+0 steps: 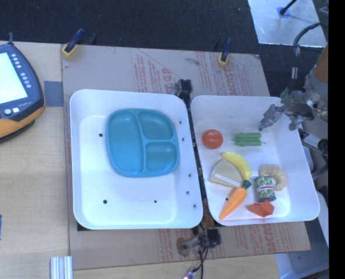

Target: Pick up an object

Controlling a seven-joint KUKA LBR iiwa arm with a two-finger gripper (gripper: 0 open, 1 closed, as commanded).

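The right bin (294,156) holds a red tomato (212,138), a green pea pod (247,139), a yellow banana (237,164), a beige wedge (224,174), a carrot (234,201), a small green can (265,188), a pale knobbly piece (274,172) and a red piece (261,209). My gripper (279,117) hangs over the bin's far right corner, just up and right of the pea pod. Its fingers stand apart with nothing between them.
The left bin (85,173) bears a blue divided plate (142,142). A tablet in an orange case (10,92) lies at the far left of the bench. Clamps (72,43) pin the cardboard sheet at the back edge.
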